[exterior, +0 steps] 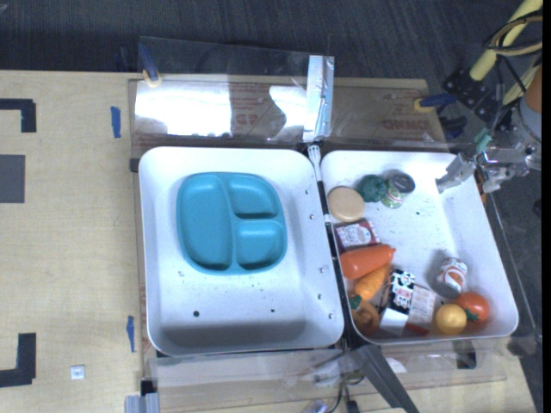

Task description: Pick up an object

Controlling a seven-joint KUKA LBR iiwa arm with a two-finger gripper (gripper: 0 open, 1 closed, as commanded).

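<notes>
Hovering gripper (465,169) over right bin's (430,218) far corner.

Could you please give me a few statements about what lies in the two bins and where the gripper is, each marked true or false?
1. The blue tray lies in the left bin. True.
2. The gripper grips the orange carrot. False: it hangs at the right bin's upper right rim, apart from the carrot.
3. The yellow lemon lies beside the blue tray. False: it lies in the right bin's lower right corner.
4. The tan disc lies in the right bin. True.
</notes>
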